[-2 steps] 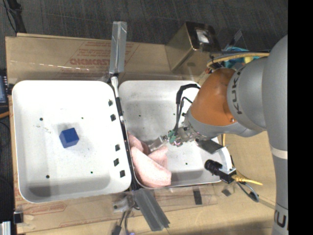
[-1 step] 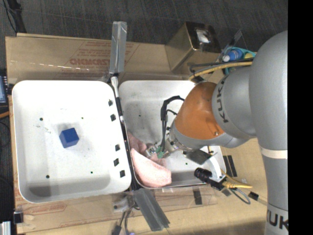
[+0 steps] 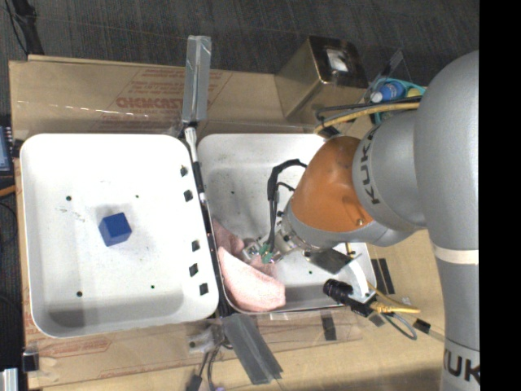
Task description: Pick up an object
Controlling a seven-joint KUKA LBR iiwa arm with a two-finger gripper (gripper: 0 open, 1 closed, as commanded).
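Note:
A blue cube sits alone in the left bin, a little left of its middle. A pink soft object lies against the near left corner of the right bin. My gripper is low in the right bin, just above and right of the pink object's upper end, with the orange wrist band and grey arm covering most of that bin's right half. The fingertips are hidden among the wrist hardware.
A cardboard sheet lies behind the bins, and a brown box stands at the back right. Grey tape strips run along the divider between the bins. Black clips line the left bin's right wall.

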